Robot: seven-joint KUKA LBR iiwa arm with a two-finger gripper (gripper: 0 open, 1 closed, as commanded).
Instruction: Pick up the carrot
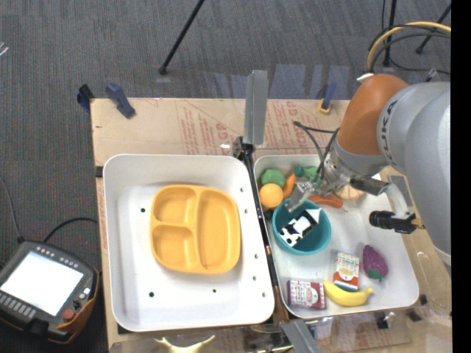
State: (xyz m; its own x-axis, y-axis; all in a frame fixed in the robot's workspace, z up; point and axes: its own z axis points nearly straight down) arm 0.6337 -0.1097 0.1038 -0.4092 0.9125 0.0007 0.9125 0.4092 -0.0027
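- The carrot (324, 201) is a slim orange piece lying in the right bin (401, 271), just above the teal bowl (302, 230).
- Its long axis runs nearly left to right, dipping slightly towards the right; which end is the tip is unclear.
- The gripper (310, 194) sits right at the carrot's left end.
- Whether the jaws are parted or closed, I cannot tell.

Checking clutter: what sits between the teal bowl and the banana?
Camera view: a small juice carton lies between the teal bowl and yellow banana.
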